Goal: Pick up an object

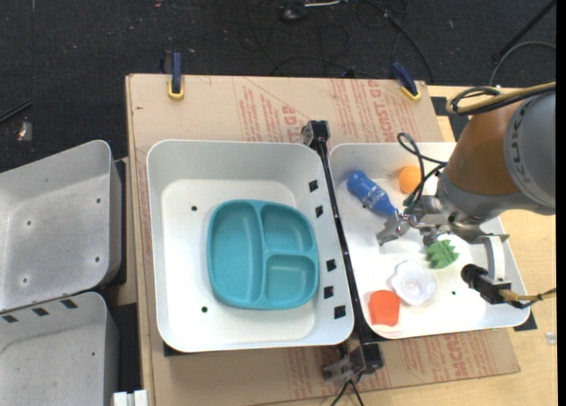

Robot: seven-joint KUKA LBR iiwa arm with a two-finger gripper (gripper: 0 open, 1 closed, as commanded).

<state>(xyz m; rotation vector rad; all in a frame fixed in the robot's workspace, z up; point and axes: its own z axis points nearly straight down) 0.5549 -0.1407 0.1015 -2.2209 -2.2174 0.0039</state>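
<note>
The gripper (pixel 409 221) hangs low in the right bin (pixel 511 317), beside the blue object (pixel 370 193); whether its fingers are released cannot be told. The step seems the approach; next it must close on one object.

Bright, even overhead light. White bins (pixel 239 161) near blown out, faint glare on rims. Soft short shadows under teal tray (pixel 263 254), falling toward 5 o'clock. Dark floor (pixel 71 33) at 12 o'clock swallows detail, specks only. Focus fair at centre; small items at 3 o'clock slightly soft. Mild grain, edges at 9 o'clock straight enough.
</note>
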